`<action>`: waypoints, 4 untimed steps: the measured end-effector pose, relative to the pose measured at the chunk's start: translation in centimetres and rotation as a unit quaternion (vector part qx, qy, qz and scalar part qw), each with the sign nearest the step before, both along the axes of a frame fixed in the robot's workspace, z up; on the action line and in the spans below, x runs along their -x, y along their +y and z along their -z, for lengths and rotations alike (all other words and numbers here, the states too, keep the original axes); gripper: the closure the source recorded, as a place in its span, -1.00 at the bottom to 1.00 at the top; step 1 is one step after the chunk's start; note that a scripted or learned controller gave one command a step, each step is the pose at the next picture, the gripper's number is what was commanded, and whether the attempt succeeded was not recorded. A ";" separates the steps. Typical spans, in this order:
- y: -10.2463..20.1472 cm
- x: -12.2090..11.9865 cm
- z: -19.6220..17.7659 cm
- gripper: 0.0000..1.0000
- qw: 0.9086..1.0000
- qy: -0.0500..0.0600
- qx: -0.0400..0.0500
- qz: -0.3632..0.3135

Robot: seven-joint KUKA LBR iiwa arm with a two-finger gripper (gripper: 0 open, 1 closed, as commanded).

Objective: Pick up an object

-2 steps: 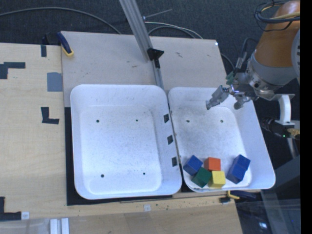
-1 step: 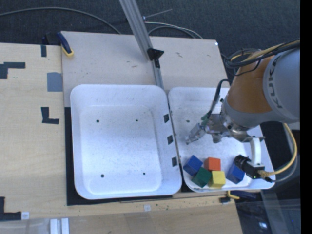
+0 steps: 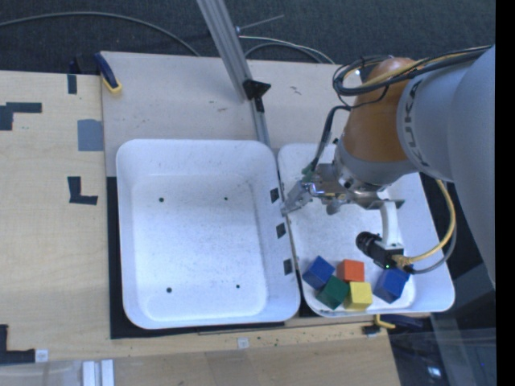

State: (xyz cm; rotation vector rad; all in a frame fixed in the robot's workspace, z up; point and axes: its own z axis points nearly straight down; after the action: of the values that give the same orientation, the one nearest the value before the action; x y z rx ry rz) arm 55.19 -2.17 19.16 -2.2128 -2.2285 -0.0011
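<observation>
The worktop (image 3: 185, 95) is seen to carry two shallow white bins side by side: the left bin (image 3: 197, 232) and the right bin (image 3: 430, 296). Over the right bin the grey arm (image 3: 451, 119) is reached in from the right, its orange band (image 3: 374, 131) set above the wrist and the wrist turned steeply downward. The hand (image 3: 310, 195) is held over the far part of the right bin, close to the wall shared with the left bin; whether it is released or clenched cannot be told, and nothing is seen grasped in it.

The task's things are gathered at the near edge of the right bin: a blue cube (image 3: 319, 271), an orange cube (image 3: 351, 269), a green cube (image 3: 331, 293) and a yellow cube (image 3: 359, 294) clustered touching or nearly so, with a second blue cube (image 3: 392, 284) just beside them. The cluster lies toward the near rim from the hand, well apart from it. The first blue cube is judged nearest, so a move toward the near rim and a descent would be called for.
</observation>
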 end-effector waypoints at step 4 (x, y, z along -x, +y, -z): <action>9.5 -6.0 0.0 1.00 1.000 0.000 0.000 0.000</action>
State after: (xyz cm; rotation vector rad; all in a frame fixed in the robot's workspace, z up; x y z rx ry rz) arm 61.24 7.36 19.15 -2.2119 -2.2280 -0.0007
